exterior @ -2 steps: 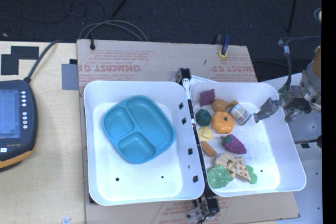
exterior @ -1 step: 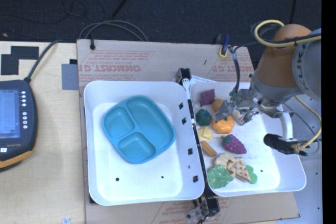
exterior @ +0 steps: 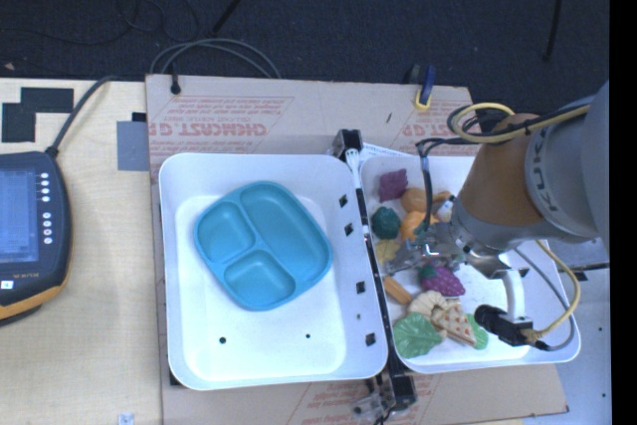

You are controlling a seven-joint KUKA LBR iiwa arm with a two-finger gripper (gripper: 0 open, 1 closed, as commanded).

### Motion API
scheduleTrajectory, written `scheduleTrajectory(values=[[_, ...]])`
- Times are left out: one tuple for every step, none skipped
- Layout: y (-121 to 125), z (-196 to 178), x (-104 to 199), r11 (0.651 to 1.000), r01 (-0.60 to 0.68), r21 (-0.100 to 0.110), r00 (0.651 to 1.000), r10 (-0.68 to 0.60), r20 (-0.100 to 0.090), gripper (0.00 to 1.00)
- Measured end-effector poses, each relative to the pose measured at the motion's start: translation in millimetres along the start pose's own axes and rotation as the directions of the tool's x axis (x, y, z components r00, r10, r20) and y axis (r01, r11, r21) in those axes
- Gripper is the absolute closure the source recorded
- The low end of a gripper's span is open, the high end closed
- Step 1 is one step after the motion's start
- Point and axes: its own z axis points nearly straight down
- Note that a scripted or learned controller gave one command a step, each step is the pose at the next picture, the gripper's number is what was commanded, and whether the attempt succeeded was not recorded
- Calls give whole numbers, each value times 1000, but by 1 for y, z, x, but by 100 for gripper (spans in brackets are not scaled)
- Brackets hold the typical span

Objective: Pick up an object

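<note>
- Toward the lower right of the frame, along the near edge of the right bin (exterior: 488, 360), a green leafy toy (exterior: 418, 337) and a tan wedge (exterior: 455, 321) lay touching, with a pale lumpy piece (exterior: 430, 302) just above. Packed so tightly, they looked like poor targets for a clean pinch.
- Slightly higher, a purple grape cluster (exterior: 444, 282) sat just below the gripper (exterior: 423, 249), with an orange carrot-like piece (exterior: 398, 291) to its left. The grapes seemed the likeliest object to take.
- At mid-bin the gripper sat low among the toys; whether it was open or closed could not be told. A sound grasp probably called for centring on one item and lifting straight up, so neighbours were not dragged along.
- Further up, a teal piece (exterior: 385, 224), an orange piece (exterior: 413, 201) and a maroon piece (exterior: 393, 182) lay more loosely.
- At centre left, the left bin (exterior: 259, 343) held a blue divided plate (exterior: 262, 244), well apart from the work.
</note>
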Motion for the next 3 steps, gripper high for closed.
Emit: scheduleTrajectory(values=[[2, -14, -2, 1000, -5, 0, 1000, 5, 0, 100], [2, -14, -2, 1000, -5, 0, 1000, 5, 0, 0], [94, -3, 15, 1000, 6, 9, 1000, -6, 0, 0]])
